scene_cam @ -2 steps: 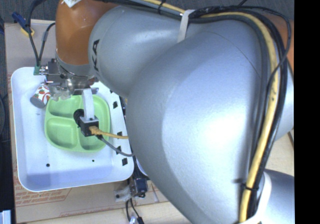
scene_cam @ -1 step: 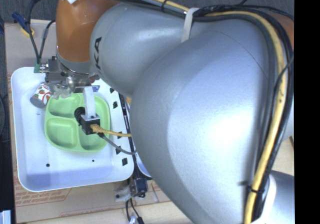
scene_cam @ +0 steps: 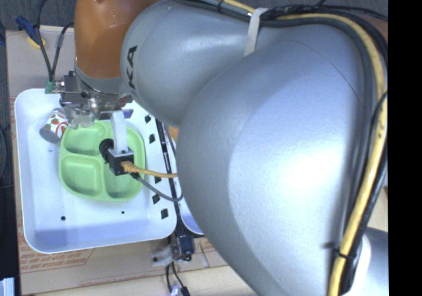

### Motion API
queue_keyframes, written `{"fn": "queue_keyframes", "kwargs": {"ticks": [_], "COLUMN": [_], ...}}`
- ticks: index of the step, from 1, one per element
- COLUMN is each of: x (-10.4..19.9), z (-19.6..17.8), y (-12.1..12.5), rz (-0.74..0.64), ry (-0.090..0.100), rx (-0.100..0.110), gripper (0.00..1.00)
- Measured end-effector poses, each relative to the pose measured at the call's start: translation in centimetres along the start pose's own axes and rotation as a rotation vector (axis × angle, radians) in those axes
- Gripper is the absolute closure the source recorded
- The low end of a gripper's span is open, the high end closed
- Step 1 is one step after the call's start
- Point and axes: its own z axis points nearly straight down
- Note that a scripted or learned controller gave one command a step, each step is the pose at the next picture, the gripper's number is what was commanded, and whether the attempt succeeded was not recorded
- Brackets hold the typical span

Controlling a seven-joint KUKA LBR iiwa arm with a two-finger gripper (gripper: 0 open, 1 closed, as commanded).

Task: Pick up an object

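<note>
**Arm low over the left bin**

You see the gripper (scene_cam: 84,111) at the far edge of the green divided tray (scene_cam: 89,169) in the left bin (scene_cam: 39,222). A small patterned object (scene_cam: 58,123) lies just beside it. You cannot tell the pincer's state.

A shallow white plastic bin (scene_cam: 39,222) takes up the view's left side. In it lies a light green divided plastic tray (scene_cam: 82,169), toward the bin's far half. A small round red-and-white patterned object (scene_cam: 58,120) sits just beside the tray's far-left corner. The large grey robot arm (scene_cam: 277,143) reaches in from the right, above the tray.
</note>
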Motion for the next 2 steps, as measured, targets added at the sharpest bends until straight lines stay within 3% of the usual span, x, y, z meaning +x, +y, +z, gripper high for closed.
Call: {"fn": "queue_keyframes", "kwargs": {"ticks": [1,2], "x": [-0.6,-0.5], "z": [-5.2,3.0], "y": [6.9,6.8], "rz": [0.026,0.026], "ry": [0.002,-0.001], "rx": [-0.013,-0.006], "gripper": [1.0,1.0]}}
